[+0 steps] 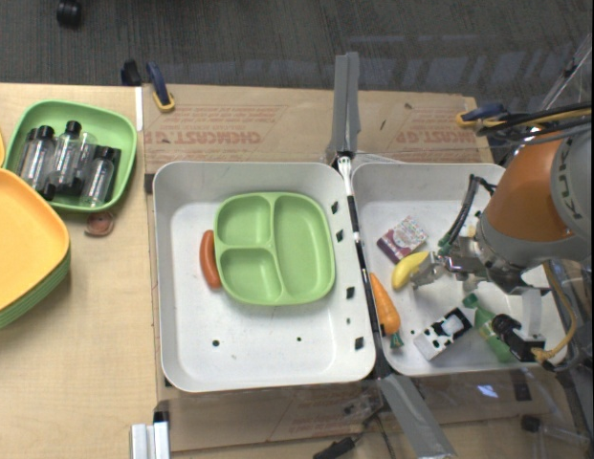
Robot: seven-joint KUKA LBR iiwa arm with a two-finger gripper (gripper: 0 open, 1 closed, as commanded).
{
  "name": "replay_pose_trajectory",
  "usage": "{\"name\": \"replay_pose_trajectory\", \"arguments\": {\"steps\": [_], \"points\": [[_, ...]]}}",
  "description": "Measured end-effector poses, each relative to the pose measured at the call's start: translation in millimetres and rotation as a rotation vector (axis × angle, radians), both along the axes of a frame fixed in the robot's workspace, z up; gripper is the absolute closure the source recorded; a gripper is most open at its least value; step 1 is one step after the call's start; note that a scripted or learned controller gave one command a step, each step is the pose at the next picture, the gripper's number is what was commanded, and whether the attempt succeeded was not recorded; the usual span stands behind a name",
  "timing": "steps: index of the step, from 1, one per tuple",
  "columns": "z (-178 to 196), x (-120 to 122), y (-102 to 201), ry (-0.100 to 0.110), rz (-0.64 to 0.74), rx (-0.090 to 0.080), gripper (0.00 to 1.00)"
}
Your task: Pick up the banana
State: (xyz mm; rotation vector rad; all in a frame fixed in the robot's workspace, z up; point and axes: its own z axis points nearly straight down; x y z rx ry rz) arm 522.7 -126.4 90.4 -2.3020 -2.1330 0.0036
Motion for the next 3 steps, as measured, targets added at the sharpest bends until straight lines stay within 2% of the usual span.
{"name": "replay_pose_trajectory", "arguments": {"steps": [1,2,3], "points": [[1.3,43.4,-34.1,-0.005,0.441,-0.001,0.0],[10.5,43.4,-35.6,-0.006,0.437,-0.001,1.0],[1.8,23.4,-68.2,-0.005,0.754,0.0,1.0]]}}
